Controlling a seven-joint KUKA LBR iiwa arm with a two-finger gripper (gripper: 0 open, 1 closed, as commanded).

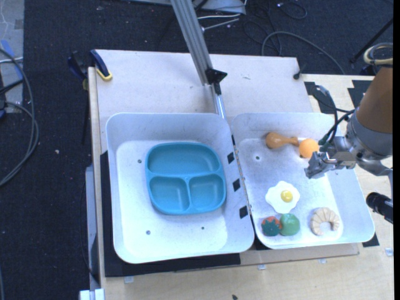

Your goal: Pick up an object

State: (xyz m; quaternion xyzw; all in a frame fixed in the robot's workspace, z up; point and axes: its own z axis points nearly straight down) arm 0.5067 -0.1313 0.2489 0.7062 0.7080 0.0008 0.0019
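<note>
White bins: two. Left bin [125, 230] has one blue tray [185, 177]. Right bin [350, 211] has five toys: drumstick [279, 140], orange [308, 148], egg [282, 196], croissant [325, 220], veggie [280, 225] (possibly two). Gripper [314, 165] sits just below the orange; can't tell its grip.

Right bin [350, 230] — orange drumstick [289, 142], fried egg [282, 196], croissant [325, 221], green-red vegetable [280, 225] — all lying flat.

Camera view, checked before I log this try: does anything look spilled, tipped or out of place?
Nothing stands out. The blue tray lies flat in the left bin. The fried egg, croissant and orange piece lie apart in the right bin, with the claw hanging beside the orange piece.
</note>
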